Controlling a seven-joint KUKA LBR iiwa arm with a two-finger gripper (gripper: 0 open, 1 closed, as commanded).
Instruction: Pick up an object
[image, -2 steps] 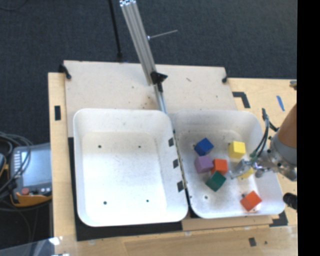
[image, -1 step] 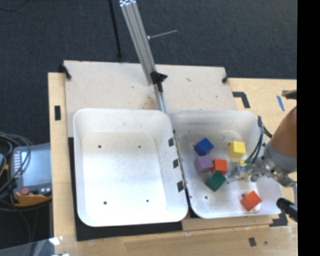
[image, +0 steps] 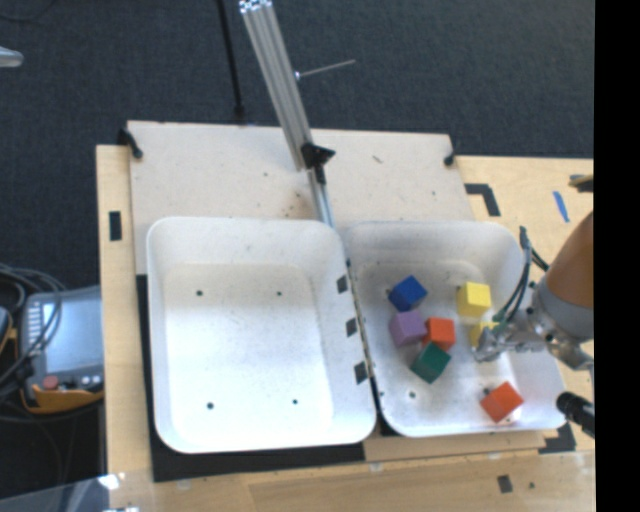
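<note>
several coloured blocks (image: 409, 293) in bin (image: 420, 232), near gripper (image: 487, 347)

The arm (image: 572, 300) is round and thick, with an orange band (image: 578, 262) at the top and a smooth grey part under it. At its end is the gripper (image: 488, 347), a small boxy piece of shiny silver-grey metal with hard edges, much thinner than the arm. A few thin wires (image: 521, 275), dark and a bit green, run in a soft curve along the arm's side and down to the gripper's metal piece.
</note>
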